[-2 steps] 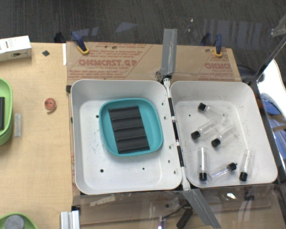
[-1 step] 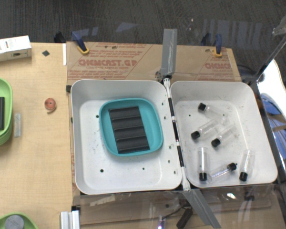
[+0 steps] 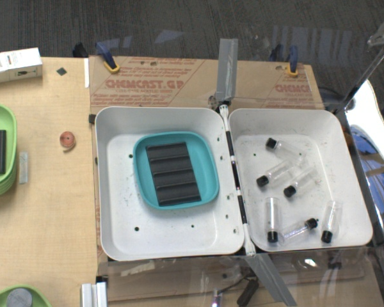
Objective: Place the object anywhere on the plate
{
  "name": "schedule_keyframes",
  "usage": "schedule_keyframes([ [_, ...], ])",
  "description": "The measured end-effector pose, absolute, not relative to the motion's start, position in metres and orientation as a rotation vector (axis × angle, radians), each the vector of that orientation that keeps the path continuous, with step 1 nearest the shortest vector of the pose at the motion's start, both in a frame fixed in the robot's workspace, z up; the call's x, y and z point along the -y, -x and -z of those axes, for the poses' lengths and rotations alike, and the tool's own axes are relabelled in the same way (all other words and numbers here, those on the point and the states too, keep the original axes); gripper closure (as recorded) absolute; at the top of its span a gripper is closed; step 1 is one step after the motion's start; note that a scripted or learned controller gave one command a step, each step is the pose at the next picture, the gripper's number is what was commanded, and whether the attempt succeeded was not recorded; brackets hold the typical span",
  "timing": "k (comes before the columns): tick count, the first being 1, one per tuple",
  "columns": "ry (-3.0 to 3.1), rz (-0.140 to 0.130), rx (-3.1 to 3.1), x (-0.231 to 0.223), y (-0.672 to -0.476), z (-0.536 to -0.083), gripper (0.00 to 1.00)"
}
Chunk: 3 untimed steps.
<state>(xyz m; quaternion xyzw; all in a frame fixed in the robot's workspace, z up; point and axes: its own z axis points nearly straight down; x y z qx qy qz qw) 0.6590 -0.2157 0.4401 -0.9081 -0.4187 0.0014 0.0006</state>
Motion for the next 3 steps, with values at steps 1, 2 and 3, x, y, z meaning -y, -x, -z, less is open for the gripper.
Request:
schedule_keyframes([
  [1, 2.906, -0.008, 1.185, 0.2172, -0.6546, -0.4389, 0.00],
  [2, 2.938, -0.008, 1.103, 0.2184, -0.6471, -0.4393, 0.00],
  [3, 2.966, -0.005, 1.031, 0.2185, -0.6535, -0.4394, 0.00],
])
